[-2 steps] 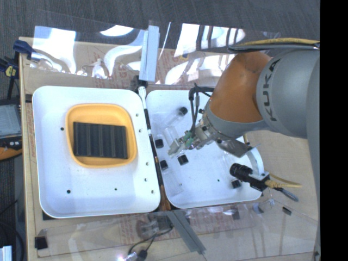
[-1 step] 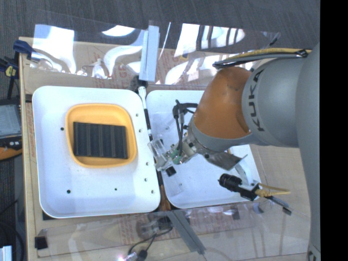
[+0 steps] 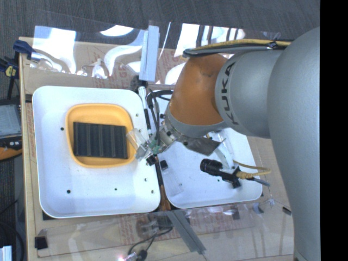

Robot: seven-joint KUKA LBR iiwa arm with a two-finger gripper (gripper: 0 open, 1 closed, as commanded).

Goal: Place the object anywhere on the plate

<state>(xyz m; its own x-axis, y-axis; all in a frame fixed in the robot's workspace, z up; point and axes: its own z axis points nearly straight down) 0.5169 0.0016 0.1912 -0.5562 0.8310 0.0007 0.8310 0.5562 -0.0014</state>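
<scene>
A dark ribbed rectangular object (image 3: 100,140) lies flat on the yellow plate (image 3: 98,115), which sits in the left white bin (image 3: 81,197). My gripper (image 3: 140,144) hovers at the plate's right rim, just right of the object and apart from it. Its pale translucent fingers stand open with nothing between them. The grey and orange arm reaches in from the right and covers much of the right bin.
The right white bin (image 3: 196,192) lies under the arm, with its near floor showing. A ridge between the two bins runs just below the gripper. Bare white floor surrounds the plate in the left bin, widest toward the front.
</scene>
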